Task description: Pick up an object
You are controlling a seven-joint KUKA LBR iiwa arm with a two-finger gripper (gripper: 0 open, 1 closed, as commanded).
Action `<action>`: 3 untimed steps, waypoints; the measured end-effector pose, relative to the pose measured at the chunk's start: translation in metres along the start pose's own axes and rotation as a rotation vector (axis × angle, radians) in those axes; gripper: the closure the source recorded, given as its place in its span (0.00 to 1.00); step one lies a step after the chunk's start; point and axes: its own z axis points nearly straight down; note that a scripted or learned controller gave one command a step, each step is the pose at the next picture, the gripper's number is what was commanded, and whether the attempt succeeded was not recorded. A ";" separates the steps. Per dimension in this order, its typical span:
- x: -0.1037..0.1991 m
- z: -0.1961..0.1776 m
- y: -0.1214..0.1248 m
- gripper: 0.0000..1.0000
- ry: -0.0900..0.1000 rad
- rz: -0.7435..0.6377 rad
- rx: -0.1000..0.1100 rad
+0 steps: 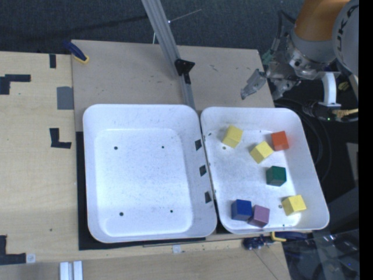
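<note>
Two-finger grey metal pincer (256,85) poised above the bare tan wooden surface (128,77), just beyond the far rim of the right shallow white plastic bin (312,179); nothing held, whether open or closed impossible to tell. Nearest candidate: small yellow cube (232,136), inside that bin near its far left corner, lying toward the camera and slightly left of the pincer. Small orange cube (280,140) likewise close, toward the camera and slightly right.

- A pale wooden bench (134,77), marked with black tape pieces (55,137), is seen.
- Dark grey carpet floor (70,10) is shown behind it.
- A slanted grey metal pole (160,22) is mounted above the bench.
</note>
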 end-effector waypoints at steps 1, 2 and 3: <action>0.000 0.000 0.000 0.00 -0.001 0.000 0.000; 0.002 0.045 -0.005 0.00 -0.001 0.001 0.004; 0.004 0.089 -0.006 0.00 -0.001 0.000 0.005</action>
